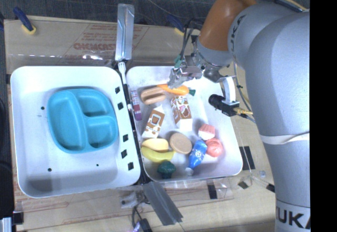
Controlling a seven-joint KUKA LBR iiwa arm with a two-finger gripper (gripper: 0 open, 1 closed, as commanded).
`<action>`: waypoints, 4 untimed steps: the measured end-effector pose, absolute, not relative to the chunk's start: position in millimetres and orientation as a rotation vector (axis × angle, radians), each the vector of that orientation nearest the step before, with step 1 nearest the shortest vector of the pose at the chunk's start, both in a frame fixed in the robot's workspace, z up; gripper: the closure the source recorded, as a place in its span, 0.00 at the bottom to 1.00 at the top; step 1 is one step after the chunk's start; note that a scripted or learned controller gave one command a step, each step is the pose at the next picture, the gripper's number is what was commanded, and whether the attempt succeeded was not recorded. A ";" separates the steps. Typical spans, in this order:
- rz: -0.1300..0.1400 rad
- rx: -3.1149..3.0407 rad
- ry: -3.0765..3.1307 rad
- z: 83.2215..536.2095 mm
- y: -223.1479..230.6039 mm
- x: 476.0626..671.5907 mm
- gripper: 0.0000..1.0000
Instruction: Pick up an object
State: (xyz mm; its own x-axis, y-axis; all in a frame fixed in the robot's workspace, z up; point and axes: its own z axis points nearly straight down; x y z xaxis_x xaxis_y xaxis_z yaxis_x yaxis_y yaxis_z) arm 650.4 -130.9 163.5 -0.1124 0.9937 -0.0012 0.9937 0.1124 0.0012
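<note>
We see two white bins side by side on a desk (63,41). The left bin (26,120) holds a blue divided tray (82,119). The right bin (226,141) is crowded with toy food, and we take the carrot (176,89) as our landmark. Touching it on its left lies a hot dog (152,95). Just below the carrot is a brown and white carton (181,109), with a second carton (154,123) beside that. Further below sit a tan round disc (180,143), a banana (156,147), a dark green piece (166,169), a blue bottle (197,154) and two pink pieces (210,141). The tool (181,73) hangs just above the carrot's upper edge, close to the bin's far wall; we cannot tell whether its fingers are spread or pressed together. The grey arm (274,68) reaches in from the right, its orange band (218,20) above the wrist, bent down toward the carrot
</note>
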 end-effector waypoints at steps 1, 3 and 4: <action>-0.001 2.093 2.343 162.6 -130.7 650.0 0.00; 0.019 1.946 2.422 121.6 -160.3 668.0 1.00; 0.018 1.947 2.425 120.2 -160.1 667.3 0.00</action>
